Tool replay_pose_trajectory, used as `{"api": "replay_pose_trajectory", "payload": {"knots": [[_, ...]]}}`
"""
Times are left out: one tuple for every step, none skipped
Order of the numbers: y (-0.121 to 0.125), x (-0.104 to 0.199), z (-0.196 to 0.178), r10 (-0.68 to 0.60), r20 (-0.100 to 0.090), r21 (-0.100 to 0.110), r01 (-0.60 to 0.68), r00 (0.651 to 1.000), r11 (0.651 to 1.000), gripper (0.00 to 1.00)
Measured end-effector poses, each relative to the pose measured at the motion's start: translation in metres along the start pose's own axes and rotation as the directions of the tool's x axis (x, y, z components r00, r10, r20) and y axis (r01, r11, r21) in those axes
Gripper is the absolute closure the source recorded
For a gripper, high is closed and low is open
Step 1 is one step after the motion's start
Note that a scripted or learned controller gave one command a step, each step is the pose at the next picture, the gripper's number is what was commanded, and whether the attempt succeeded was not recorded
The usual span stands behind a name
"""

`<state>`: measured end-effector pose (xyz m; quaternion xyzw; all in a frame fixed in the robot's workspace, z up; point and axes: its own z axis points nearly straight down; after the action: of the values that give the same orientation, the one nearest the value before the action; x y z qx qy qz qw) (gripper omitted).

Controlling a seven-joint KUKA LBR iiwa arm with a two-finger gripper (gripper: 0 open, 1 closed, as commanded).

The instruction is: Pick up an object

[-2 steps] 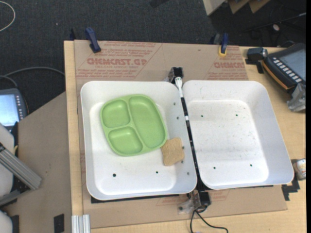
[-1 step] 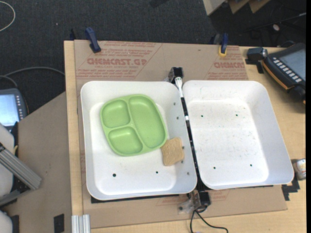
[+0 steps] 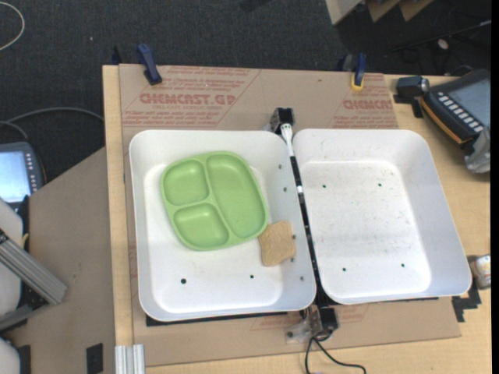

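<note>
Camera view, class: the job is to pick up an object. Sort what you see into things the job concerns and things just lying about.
Job things:
- green divided plate, left bin
- tan sponge-like piece, beside the plate

Lying about:
- blue clamps
- handheld control pendant
- cables

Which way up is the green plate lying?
Right side up: the green plate lies flat in the left bin, its three compartments facing the camera.

a robotics lab: white bins (image 3: 366,291) on a clamped cardboard-covered bench (image 3: 187,92), cables, dark carpet, a teach pendant (image 3: 456,111)
</note>
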<state>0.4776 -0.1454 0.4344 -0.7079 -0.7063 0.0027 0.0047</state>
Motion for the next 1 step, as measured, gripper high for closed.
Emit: {"api": "replay_pose_trajectory", "payload": {"knots": [[0.0543,-0.0831,0.0107,0.003,0.008,-0.013,-0.003,1.0,1.0,1.0]]}}
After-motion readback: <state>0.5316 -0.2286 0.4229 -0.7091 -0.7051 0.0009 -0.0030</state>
